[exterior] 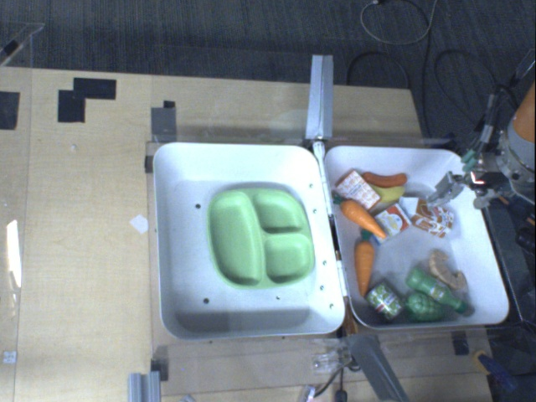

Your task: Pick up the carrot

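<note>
Two orange carrots lie in the right bin (pixel 494 308). One carrot (pixel 363 216) lies slanted near the bin's left wall, and a second carrot (pixel 364 264) lies just below it, pointing toward the front. My gripper (pixel 462 188) hangs over the bin's far right corner, beside a printed packet (pixel 435 219). It is well to the right of both carrots and touches neither. The grey arm (pixel 512 145) with its orange band enters from the right edge.
The right bin also holds a sausage (pixel 385 178), a red-and-white packet (pixel 358 188), a small carton (pixel 392 221), a green bottle (pixel 435 287), a can (pixel 383 300) and a brown piece (pixel 444 266). A green divided plate (pixel 258 235) lies in the left bin (pixel 180 224).
</note>
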Robot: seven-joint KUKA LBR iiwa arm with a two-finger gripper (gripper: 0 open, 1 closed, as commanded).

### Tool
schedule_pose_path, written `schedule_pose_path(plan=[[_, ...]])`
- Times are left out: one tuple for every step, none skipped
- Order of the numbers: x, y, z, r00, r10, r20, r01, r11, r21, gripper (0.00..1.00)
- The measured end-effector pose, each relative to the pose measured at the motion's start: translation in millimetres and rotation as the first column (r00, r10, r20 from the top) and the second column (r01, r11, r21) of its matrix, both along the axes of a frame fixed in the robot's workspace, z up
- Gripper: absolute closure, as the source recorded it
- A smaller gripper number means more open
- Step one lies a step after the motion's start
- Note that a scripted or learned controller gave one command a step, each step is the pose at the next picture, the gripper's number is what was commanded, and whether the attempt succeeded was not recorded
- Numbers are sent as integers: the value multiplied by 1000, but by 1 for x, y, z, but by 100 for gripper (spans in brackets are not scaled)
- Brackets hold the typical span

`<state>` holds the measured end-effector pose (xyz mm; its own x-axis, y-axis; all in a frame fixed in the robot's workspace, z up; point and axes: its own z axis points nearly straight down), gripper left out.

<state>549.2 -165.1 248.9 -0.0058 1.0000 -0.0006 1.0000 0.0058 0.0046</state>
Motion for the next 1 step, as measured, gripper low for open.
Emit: schedule_pose_path(plan=[[36, 66, -156, 1000, 29, 1, -29, 1000, 0, 0]])
